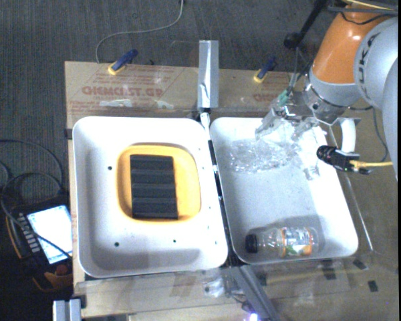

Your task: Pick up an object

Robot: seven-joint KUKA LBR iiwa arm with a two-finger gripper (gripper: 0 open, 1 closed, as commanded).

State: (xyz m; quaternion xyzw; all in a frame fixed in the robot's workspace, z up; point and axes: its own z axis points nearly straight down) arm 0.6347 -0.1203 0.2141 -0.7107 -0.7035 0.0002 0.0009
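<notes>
A crumpled clear plastic piece (257, 155) lies in the upper part of the right bin (334, 199). A clear plastic bottle (283, 241) with a dark cap and an orange-green label lies on its side near that bin's front wall. My gripper (289, 124) hangs over the right bin's far end, just above and to the right of the clear plastic, whose upper edge reaches up to it. Whether it touches the plastic I cannot tell. The left bin (93, 179) holds a yellow tray (190, 179) with a black ribbed block (154, 186) in it.
The grey arm with its orange band (337, 52) comes in from the upper right. A black and yellow cable fitting (341, 159) juts over the right bin's right rim. A metal post (208, 72) stands behind the divide between the bins. Two clamps hold the cardboard backing.
</notes>
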